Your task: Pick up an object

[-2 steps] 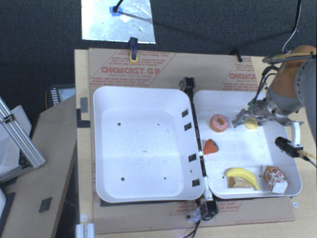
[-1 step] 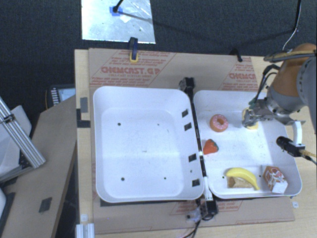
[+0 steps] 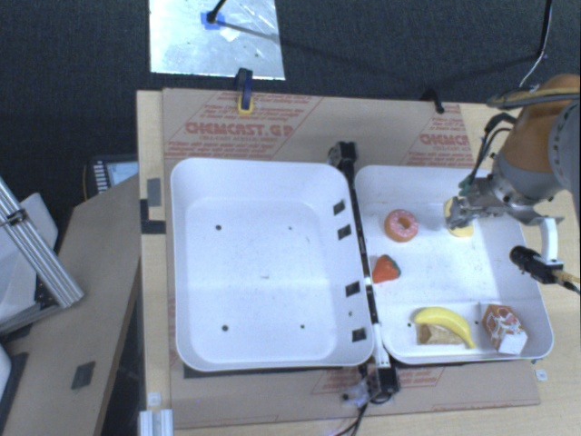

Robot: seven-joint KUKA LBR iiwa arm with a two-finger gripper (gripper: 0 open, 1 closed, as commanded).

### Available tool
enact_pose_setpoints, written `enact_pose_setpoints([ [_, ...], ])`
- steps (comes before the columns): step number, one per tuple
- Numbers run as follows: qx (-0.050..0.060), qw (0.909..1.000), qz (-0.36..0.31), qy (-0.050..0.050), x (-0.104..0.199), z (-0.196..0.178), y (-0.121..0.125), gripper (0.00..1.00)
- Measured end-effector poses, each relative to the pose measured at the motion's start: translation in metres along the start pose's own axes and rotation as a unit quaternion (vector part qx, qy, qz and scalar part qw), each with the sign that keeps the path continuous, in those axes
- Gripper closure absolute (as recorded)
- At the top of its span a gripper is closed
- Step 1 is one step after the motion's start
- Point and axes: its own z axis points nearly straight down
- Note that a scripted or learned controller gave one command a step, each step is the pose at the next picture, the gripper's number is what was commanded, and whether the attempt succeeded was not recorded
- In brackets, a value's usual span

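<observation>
Left shallow white plastic bin [image 3: 259, 175] sits beside the right shallow white plastic bin [image 3: 436, 182]. In the right bin, left to right: red strawberry-shaped toy [image 3: 387, 268], pink frosted doughnut toy [image 3: 400, 225], yellow banana toy [image 3: 445, 322] at the near wall, long axis left-right, ends curving toward the near side, and a small red-and-white carton [image 3: 503, 326]. Gripper [image 3: 461, 214] sits low over a pale yellow round object [image 3: 461, 229] near the far right; finger state cannot be told.

Metal sheet [image 3: 216, 24] on dark floor, yellow clamp [image 3: 245, 94] at cardboard edge, aluminium rail [image 3: 34, 248] far left
</observation>
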Motion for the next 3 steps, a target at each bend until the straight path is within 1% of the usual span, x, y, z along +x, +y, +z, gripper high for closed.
enact_pose_setpoints([
  [3,-0.005,1.0,-0.008,-0.002,0.0,-0.033,0.004,1.0],
])
